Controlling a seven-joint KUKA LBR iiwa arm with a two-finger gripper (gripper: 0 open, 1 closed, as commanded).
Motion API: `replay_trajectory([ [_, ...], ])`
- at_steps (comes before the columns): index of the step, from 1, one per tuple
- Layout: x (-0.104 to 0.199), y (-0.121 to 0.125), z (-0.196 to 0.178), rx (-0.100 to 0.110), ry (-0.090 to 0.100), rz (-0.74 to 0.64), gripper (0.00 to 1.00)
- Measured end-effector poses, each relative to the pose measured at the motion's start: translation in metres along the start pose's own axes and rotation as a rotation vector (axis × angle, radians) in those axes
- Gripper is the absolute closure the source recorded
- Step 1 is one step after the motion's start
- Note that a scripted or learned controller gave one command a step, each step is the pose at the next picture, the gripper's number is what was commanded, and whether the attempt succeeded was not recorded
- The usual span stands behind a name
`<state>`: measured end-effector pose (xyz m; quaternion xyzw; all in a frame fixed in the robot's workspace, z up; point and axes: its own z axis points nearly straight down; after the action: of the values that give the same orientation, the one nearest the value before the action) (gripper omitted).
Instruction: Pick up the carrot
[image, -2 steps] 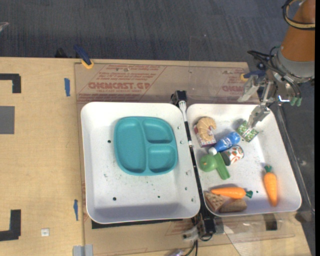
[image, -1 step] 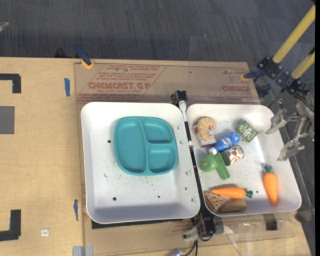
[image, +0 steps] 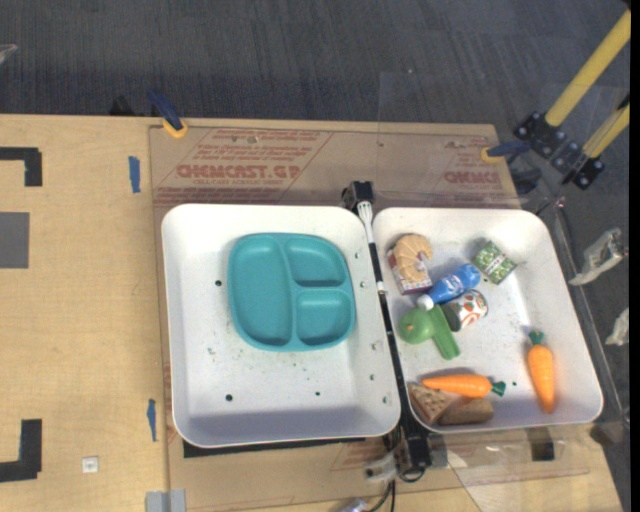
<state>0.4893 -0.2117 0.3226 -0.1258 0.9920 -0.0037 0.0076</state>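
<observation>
Two orange carrots with green tops lie in the right bin (image: 522, 228). One carrot (image: 458, 384) lies crosswise near the bin's front edge, its green end pointing right, touching a brown bread slice (image: 452, 408) in front of it. The other carrot (image: 541, 373) lies lengthwise at the bin's right side, green top toward the back, apart from the other items.
The right bin also holds a pastry (image: 410, 260), a blue bottle (image: 453, 284), a green box (image: 493, 261), a green pear-like toy (image: 431, 328) and a red and white item (image: 469, 309). A teal divided plate (image: 292, 291) sits in the left bin (image: 200, 385).
</observation>
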Motion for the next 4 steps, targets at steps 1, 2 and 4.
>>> replay_trajectory([
  [1,-0.002,0.000,-0.009,0.000,-0.005,0.001,1.00],
  [2,-0.002,0.000,-0.008,-0.001,-0.004,0.001,0.00],
  [4,-0.005,0.000,-0.020,0.004,-0.014,0.003,0.00],
])
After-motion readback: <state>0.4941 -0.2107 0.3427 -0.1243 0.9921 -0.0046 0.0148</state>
